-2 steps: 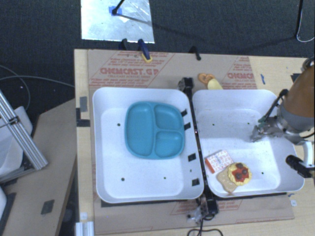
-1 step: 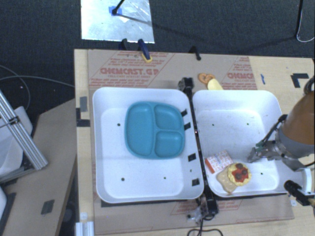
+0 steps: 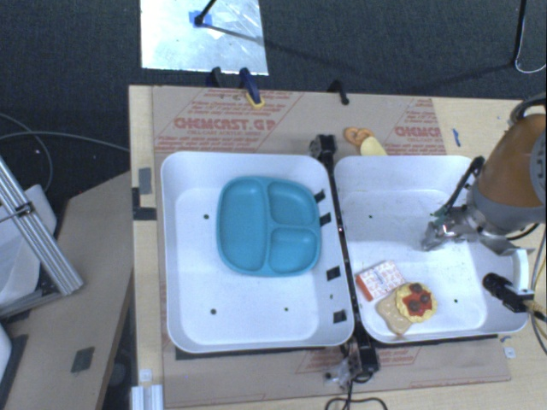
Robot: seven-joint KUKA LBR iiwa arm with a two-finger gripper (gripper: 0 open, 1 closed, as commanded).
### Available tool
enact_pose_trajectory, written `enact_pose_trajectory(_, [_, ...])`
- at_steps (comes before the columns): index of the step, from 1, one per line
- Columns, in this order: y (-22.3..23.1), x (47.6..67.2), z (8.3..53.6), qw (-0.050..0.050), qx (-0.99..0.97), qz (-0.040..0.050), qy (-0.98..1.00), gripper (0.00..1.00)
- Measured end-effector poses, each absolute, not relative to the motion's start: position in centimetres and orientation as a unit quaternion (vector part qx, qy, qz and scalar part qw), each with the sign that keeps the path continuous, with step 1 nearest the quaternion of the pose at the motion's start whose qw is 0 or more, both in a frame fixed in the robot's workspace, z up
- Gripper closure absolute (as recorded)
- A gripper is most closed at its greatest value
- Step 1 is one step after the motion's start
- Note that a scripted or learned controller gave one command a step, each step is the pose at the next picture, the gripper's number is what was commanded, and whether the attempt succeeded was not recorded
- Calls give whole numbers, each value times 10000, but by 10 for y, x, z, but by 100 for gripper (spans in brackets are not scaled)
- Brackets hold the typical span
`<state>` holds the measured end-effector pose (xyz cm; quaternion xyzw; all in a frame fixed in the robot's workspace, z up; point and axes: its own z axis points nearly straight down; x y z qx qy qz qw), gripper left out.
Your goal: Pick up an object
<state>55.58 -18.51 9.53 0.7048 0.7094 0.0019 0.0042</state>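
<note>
The right bin holds a small red-and-white box near its front. Touching the box on its right is a yellow toy food piece with red topping, lying partly on a beige piece. My gripper hangs low over the bin's bare right-middle floor, behind and to the right of these objects and apart from them. Nothing shows in it. The grey and orange arm comes in from the right.
The left bin holds a blue divided plate. Black clips sit along the wall between the bins. A yellow and orange toy lies on the cardboard behind the right bin. A blue clamp stands at the back.
</note>
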Motion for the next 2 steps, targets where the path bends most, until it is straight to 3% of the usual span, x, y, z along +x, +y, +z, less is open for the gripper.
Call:
enact_pose_trajectory(1, [-67, 531, 189, 12, 7026, 32, 7116, 100])
enact_pose_trajectory(2, [-26, 510, 190, 5, 7051, 6, 7091, 100])
